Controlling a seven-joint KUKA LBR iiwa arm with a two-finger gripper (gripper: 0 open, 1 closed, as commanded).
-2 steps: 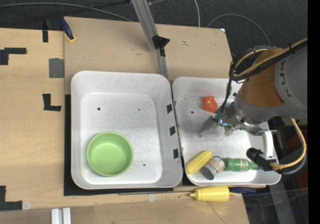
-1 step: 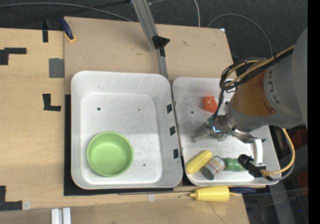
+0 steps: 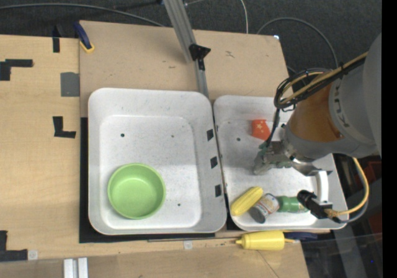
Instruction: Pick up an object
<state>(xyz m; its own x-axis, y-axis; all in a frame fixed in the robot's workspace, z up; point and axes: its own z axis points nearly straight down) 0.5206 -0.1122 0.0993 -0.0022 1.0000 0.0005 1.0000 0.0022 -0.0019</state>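
Yellow squeeze bottle (image 3: 265,241) lies outside bin (image 3: 239,109). Gripper (image 3: 267,162), finger state unclear, hovers near small orange block (image 3: 259,127): probably light, rigid; pinch across flat sides.

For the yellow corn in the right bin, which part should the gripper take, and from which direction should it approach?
Probably best to grip the yellow corn across its middle, coming straight down from above. It lies flat and slanted near the right bin's front edge, so the fingers should close across its narrow width. A small can sits close beside its lower right end, so the middle or upper end leaves more room.
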